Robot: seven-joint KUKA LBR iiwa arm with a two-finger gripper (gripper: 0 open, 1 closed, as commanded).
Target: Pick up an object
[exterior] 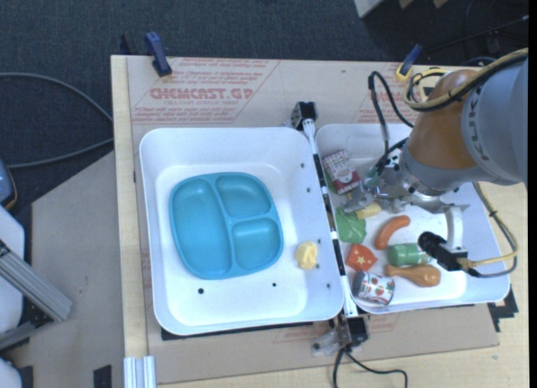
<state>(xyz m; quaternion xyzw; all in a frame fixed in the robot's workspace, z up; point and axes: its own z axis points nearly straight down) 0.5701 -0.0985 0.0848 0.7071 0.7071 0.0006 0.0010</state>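
Over the right bin (482, 290), the hand (379, 186) hangs low among toys.
Its grip state cannot be told; a blue tray (225, 223) sits in the left bin (168, 151).

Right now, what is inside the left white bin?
The left bin holds a blue divided plate lying flat and a small yellow item beside it near the bin's right wall. Whatever lies under the plate is covered.

In the right bin (478, 290) lies a jumble of toy food: an orange sausage (392, 230) slanting near the middle, a green pepper piece (351, 228) by the left wall, a red tomato (361, 256) below it. A brown drumstick (414, 275) lies toward the front edge.
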